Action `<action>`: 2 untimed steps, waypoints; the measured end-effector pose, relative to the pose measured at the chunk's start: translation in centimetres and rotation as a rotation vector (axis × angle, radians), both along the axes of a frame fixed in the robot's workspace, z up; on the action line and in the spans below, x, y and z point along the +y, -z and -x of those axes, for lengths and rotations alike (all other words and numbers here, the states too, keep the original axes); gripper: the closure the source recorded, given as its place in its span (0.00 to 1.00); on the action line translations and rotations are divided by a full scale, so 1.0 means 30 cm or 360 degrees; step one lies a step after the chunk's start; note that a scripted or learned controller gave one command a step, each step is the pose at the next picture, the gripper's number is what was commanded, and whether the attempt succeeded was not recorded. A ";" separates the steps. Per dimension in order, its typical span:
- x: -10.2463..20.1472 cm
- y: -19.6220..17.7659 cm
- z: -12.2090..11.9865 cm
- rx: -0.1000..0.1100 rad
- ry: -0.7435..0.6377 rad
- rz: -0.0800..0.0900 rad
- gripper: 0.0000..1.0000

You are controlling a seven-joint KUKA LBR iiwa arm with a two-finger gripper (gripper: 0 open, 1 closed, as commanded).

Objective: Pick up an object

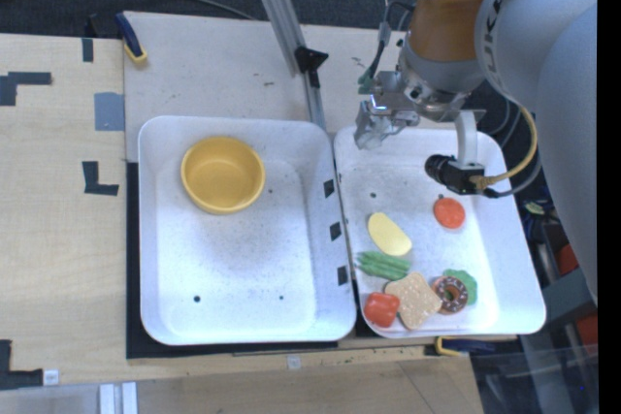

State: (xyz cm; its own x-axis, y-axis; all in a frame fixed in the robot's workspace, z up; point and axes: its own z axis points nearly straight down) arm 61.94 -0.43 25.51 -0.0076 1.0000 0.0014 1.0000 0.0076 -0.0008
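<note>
Yellow oval plastic food piece [388, 233] sits well below my claw [373, 133], grip state unclear; I'd say descent could hit bin wall [340, 172].

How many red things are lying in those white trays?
2: a red piece alone by the right tray's right side, and another red piece at its near-left corner, beside the cracker.

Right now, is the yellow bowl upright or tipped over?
Upright. The yellow bowl sits in the left bin with its round opening facing up, its inside visible.
</note>
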 end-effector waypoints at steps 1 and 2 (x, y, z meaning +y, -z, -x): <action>0.143 0.039 -0.039 0.0002 0.0003 0.0002 1.00; 0.319 0.096 -0.064 0.0003 0.0002 0.0002 1.00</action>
